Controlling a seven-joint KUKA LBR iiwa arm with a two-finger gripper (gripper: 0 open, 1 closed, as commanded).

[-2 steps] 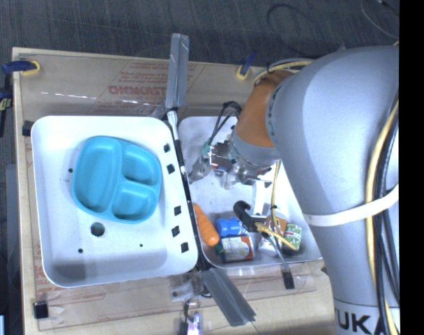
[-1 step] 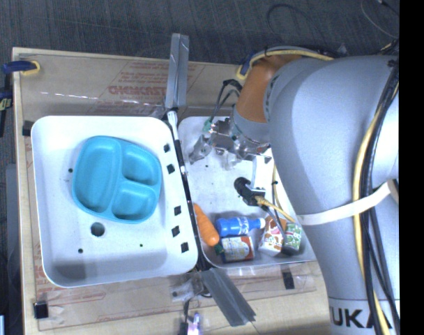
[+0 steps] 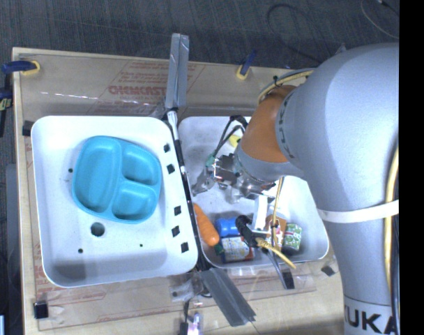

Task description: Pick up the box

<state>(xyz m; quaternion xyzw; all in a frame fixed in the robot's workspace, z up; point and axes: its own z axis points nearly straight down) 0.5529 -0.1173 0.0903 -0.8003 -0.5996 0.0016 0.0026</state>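
**Arm low in the right bin, box not yet lifted**

The claw (image 3: 229, 176) sits at centre-right of the frame, at the end of a large grey arm (image 3: 351, 152) with an orange band (image 3: 264, 128) that enters from the right edge and bends down into the right bin (image 3: 198, 135). Seen from above, the wrist and its cables hide most of the claw, so I cannot tell how far apart it stands or whether anything is in it. Nothing is visibly caught there.

Just below the claw, in the lower part of the right bin, lies a small cluster of things. The most box-like is a small green and white box (image 3: 291, 237) at the lower right of the bin, lying on the bin floor beside a brown packet. To its left are a blue item (image 3: 228, 227) and, against the bin's left wall, an orange carrot-shaped toy (image 3: 207, 230). All appear to rest on the floor of the bin.

Further left, the left bin (image 3: 51, 257) holds a blue divided tray (image 3: 117, 179). Both bins stand on the table (image 3: 93, 75).

As I judge it, the pick is at the reaching stage: the box looks ungrasped, so closing on it and lifting it remain.
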